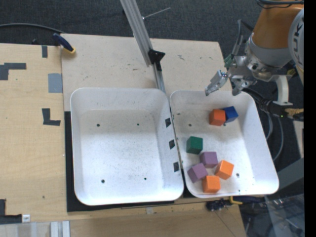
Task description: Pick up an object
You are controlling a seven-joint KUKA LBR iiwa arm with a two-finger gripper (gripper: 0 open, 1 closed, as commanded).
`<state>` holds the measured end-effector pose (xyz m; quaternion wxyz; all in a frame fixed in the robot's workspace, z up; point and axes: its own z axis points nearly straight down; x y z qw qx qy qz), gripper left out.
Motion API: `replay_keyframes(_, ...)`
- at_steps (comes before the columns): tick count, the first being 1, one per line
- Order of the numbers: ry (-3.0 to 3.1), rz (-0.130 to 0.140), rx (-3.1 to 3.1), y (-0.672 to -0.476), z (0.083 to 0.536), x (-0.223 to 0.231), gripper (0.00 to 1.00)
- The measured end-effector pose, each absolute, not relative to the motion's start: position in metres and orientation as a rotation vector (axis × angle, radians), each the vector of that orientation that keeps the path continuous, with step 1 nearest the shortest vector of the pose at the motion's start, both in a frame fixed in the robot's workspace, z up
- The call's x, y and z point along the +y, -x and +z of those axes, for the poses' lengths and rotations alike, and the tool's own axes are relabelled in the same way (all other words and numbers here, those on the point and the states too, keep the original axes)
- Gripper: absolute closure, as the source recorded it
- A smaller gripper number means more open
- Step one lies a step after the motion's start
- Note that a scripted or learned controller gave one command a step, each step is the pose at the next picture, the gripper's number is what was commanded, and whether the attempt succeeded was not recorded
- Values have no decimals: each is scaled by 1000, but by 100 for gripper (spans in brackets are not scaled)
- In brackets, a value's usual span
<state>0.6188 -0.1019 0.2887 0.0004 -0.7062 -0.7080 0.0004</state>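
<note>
Six small blocks lay in the right bin (256, 132), none yet lifted: the task had barely begun. The gripper (224, 85) hung spread and empty above the bin's far rim, close to an orange block (217, 117) and a blue block (230, 114) (the two touching). Descent, grasp and lift all remained, by this view.
</note>
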Motion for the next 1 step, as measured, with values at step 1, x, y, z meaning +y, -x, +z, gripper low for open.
replay_keyframes(1, 2218, 1, -2224, -619, 289, -102, 0)
